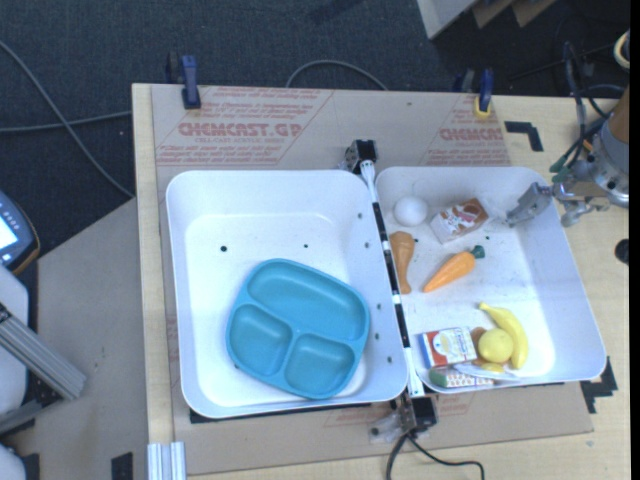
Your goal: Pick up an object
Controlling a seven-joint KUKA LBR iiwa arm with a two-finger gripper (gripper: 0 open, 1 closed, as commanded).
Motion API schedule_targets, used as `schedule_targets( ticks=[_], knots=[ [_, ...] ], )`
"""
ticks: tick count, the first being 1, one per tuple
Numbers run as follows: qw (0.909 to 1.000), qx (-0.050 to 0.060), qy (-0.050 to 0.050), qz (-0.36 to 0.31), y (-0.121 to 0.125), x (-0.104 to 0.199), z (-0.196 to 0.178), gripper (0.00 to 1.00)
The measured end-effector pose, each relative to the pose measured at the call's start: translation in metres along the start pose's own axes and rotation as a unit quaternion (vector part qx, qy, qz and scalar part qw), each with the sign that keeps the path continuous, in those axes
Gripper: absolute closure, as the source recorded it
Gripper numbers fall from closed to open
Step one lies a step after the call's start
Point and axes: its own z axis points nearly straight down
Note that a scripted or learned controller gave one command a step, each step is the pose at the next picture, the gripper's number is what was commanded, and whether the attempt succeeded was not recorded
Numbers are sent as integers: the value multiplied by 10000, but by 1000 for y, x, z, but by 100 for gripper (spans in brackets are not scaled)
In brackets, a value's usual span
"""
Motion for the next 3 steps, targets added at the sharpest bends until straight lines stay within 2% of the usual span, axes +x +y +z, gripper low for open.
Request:
schedule_targets(
  ticks=[1, 2, 3],
  knots=[
    [10000, 36, 26, -38, 17, 84, 107, 0],
    [10000, 25, 14, -13, -18, 115, 101, 0],
    [10000, -3, 1, -2, -16, 113, 90, 100]
  ],
)
